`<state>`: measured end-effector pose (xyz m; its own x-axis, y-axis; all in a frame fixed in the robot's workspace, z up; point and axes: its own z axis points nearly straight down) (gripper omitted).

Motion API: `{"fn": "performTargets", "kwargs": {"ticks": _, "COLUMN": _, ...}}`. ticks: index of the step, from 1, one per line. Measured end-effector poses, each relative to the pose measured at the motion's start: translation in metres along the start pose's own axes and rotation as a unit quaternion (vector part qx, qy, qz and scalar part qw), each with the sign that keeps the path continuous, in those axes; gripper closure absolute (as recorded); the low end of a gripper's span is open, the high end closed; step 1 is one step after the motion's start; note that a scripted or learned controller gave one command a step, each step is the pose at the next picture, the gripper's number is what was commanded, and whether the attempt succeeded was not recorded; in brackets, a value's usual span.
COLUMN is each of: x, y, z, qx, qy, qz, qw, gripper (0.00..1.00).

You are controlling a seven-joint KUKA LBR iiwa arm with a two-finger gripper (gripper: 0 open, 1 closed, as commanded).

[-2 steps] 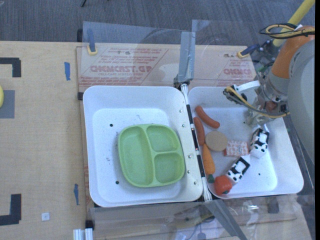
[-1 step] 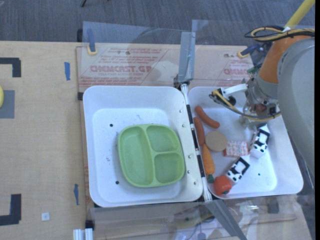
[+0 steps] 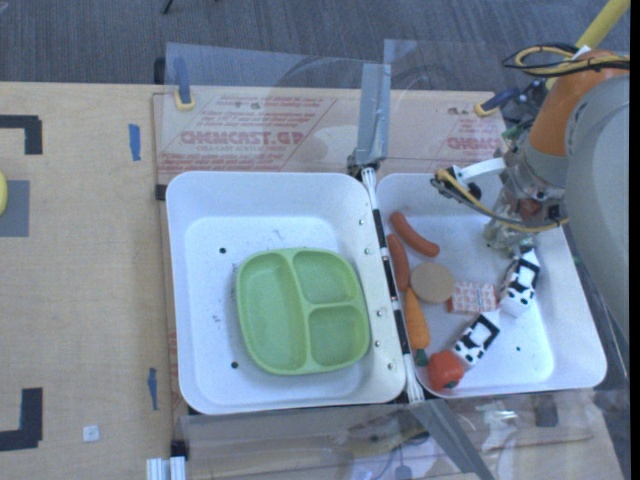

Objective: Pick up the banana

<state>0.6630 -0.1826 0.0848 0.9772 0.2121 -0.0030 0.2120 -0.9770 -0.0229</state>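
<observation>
My gripper [image 3: 497,311] hangs in the right bin [image 3: 560,368], below the grey arm's orange-banded wrist [image 3: 555,118]. Its two black-and-white patterned fingers [image 3: 520,283] stand wide apart, so it is open, with only white bin floor between them. The lower fingertip lies beside a red round item [image 3: 445,370]. A pink wafer [image 3: 472,296] sits just left of the upper finger. At the far left edge of the bench a small yellow shape [image 3: 3,194] is cut off by the frame, and I cannot tell what it is.
In the right bin lie two sausages [image 3: 413,234], an orange carrot [image 3: 415,320] and a round tan cookie [image 3: 433,282]. The left bin [image 3: 200,218] bears a green divided plate [image 3: 302,310]. Cables [image 3: 470,193] loop off the wrist.
</observation>
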Motion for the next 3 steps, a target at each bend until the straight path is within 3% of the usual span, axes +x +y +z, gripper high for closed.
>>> {"fn": "performTargets", "kwargs": {"ticks": 1, "x": -0.001, "y": 0.009, "z": 0.0, "qx": 0.011, "qy": 0.002, "qz": -0.007, "qw": 0.9999, "gripper": 1.0}}
{"fn": "performTargets", "kwargs": {"ticks": 2, "x": -0.004, "y": -0.016, "z": 0.0, "qx": -0.009, "qy": 0.001, "qz": 0.0, "qw": 1.0, "gripper": 1.0}}
{"fn": "performTargets", "kwargs": {"ticks": 3, "x": 0.001, "y": 0.005, "z": 0.0, "qx": 0.006, "qy": 0.001, "qz": -0.008, "qw": 1.0, "gripper": 1.0}}
